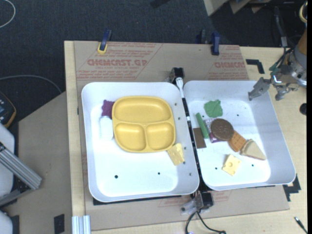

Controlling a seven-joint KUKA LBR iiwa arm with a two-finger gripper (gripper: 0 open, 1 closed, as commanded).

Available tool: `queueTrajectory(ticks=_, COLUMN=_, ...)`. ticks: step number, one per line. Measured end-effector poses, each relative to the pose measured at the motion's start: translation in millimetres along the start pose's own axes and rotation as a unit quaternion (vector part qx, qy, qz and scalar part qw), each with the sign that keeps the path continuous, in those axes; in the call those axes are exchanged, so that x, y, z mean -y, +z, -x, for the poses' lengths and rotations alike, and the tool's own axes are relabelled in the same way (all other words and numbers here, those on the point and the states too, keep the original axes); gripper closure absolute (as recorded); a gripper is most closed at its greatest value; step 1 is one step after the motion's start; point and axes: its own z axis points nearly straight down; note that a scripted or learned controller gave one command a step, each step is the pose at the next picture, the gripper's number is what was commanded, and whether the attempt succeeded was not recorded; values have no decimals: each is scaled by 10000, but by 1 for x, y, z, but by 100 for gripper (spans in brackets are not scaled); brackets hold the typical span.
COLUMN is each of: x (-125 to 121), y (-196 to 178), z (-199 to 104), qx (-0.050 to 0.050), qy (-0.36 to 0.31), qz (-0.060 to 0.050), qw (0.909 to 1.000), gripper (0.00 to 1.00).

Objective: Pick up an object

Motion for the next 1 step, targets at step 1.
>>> queueTrajectory(ticks=1, x=-3, y=-9, z=-1, qx=19, qy=-17, qz=75, qw=10000, gripper=0)
